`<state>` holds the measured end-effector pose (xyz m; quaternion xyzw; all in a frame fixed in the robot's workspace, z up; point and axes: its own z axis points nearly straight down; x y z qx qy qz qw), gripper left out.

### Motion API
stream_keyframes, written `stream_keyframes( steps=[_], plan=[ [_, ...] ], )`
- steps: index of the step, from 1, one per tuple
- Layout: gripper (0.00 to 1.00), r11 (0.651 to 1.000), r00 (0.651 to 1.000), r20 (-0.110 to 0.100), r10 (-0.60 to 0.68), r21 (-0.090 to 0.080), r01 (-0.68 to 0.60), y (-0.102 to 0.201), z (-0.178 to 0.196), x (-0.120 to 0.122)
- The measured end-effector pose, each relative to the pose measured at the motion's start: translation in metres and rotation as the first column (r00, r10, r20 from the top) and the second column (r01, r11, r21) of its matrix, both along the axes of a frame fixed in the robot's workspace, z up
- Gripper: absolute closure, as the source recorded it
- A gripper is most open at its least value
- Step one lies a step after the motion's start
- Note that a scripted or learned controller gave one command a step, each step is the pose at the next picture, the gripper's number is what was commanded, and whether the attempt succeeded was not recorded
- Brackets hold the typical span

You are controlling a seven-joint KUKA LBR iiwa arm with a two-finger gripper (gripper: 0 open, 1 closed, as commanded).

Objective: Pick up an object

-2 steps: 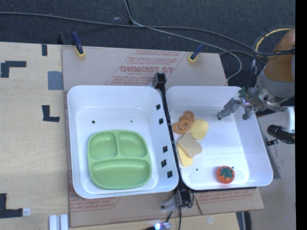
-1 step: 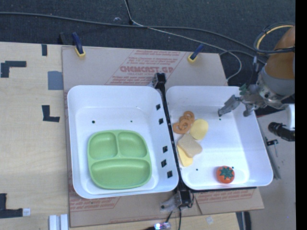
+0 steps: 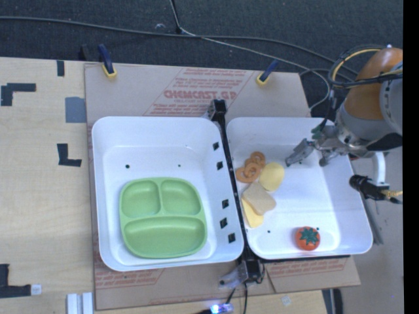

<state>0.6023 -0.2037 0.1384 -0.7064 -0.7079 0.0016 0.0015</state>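
hovering over right bin's (image 3: pixel 340 195) far-right edge, claw (image 3: pixel 313 152) spread open, holding nothing; bare floor beneath.

Right bin (image 3: pixel 340 237): obstacles clustered at left side against divider (image 3: pixel 224 175) — pretzel-shaped pieces (image 3: pixel 251 167), yellow round piece (image 3: pixel 272 176), bread slice (image 3: pixel 260 200), yellow slab (image 3: pixel 251 214), all touching or overlapping. Tomato (image 3: pixel 308 238) alone near front wall, well apart from cluster. Bare floor between cluster and right wall; tool (image 3: pixel 309 152) and arm (image 3: pixel 366 110) occupy upper right part. Left bin (image 3: pixel 105 136): green divided plate (image 3: pixel 163 216) fills front half; rear half bare.
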Motion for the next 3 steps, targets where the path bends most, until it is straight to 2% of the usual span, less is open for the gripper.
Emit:
stream_keyframes(
  steps=[1,2,3],
  plan=[
    [0.00,1.000,1.000,0.004,0.000,-0.002,0.000,0.001,-0.053,0.000],
    [1.00,1.000,1.000,0.007,0.001,-0.004,-0.001,0.001,-0.039,0.001],
    [1.00,1.000,1.000,0.008,0.000,-0.001,0.000,0.008,0.012,0.010]
  ],
)
